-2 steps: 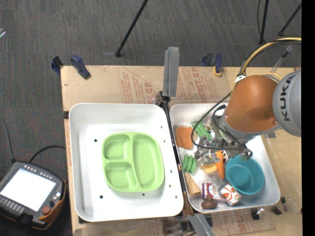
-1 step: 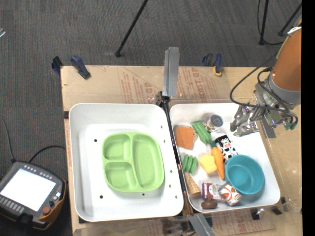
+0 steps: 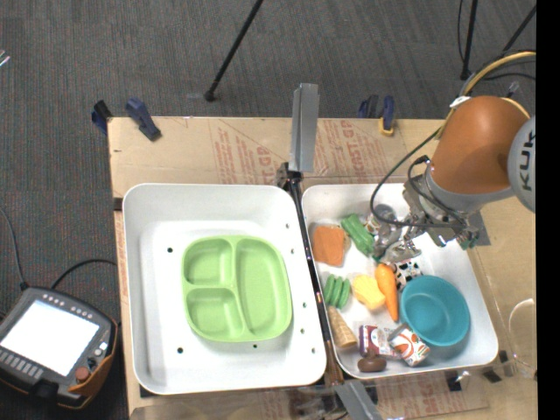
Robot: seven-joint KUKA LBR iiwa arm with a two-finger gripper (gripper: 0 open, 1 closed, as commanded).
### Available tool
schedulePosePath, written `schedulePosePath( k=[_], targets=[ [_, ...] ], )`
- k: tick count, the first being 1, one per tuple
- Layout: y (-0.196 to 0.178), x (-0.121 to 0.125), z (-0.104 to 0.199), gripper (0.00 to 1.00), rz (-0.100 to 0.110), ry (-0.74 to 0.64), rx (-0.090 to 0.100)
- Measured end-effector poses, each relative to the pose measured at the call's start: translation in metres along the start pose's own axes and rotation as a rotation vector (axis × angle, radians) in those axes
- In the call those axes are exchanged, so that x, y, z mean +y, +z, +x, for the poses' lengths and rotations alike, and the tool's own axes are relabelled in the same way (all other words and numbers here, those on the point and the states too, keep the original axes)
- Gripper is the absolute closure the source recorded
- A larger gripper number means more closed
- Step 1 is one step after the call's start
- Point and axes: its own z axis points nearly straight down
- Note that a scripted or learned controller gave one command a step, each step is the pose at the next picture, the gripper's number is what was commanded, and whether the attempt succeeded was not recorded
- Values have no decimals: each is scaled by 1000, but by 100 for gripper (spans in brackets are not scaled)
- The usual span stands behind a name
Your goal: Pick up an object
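Camera view — tapered orange carrot, slightly tilted.

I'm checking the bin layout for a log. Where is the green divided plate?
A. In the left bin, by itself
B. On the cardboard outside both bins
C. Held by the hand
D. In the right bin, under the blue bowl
A: the green divided plate lies flat in the left bin, while the blue bowl sits in the right bin.
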Motion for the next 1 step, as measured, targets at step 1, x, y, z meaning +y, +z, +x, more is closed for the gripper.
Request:
schedulePosePath(
  k=[1],
  targets=[
    [1, 0, 0, 0, -1, 1, 1]
  ],
)
